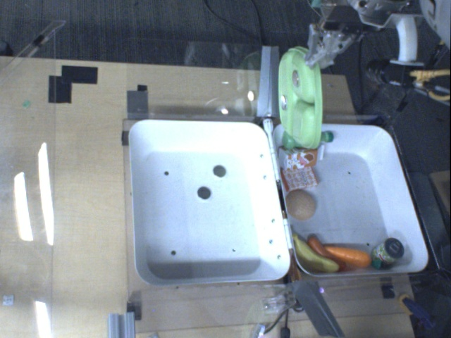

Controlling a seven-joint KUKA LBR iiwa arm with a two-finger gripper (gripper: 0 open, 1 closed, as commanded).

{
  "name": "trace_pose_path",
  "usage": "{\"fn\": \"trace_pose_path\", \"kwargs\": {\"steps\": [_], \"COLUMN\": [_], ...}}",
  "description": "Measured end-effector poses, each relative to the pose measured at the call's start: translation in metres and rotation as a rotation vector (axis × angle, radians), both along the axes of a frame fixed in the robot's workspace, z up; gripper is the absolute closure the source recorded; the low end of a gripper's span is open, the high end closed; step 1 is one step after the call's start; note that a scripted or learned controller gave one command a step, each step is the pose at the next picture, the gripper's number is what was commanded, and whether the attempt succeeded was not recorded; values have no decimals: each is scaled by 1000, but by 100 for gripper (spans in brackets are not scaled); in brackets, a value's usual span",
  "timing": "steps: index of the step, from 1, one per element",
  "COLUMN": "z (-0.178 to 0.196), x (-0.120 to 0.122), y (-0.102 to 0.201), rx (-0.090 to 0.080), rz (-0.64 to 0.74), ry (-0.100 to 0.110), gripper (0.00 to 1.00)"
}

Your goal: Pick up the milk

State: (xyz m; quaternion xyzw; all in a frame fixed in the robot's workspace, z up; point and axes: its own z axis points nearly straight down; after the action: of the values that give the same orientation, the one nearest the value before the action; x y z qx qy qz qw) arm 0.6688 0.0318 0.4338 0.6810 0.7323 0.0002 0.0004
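My gripper [317,53] is at the top of the camera view, above the back left corner of the right bin [394,189]. It is shut on the top edge of a tall pale green plastic piece [301,101] with round hollows, which hangs upright in the air over the bin's back rim. Just below that piece, a small red-and-white carton [299,170], apparently the milk, lies against the right bin's left wall. The gripper is well above the carton and does not touch it. The green piece hides the carton's upper end.
The right bin also holds a brown ball [301,205], a banana [315,256], a carrot [347,256] and a dark bottle [387,252] along its front. The left bin [141,189] shows two dark spots on its floor. A metal divider [266,83] stands between the bins.
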Motion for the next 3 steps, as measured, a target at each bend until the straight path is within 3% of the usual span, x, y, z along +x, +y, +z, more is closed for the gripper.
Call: {"fn": "trace_pose_path", "kwargs": {"steps": [1,2,3], "z": [9,-137,-187], "x": [0,-50,-76], "y": [3,2,36], "rx": [-1,1,1], "rz": [8,143,401], "ry": [2,3,-5], "gripper": [100,100,100]}}
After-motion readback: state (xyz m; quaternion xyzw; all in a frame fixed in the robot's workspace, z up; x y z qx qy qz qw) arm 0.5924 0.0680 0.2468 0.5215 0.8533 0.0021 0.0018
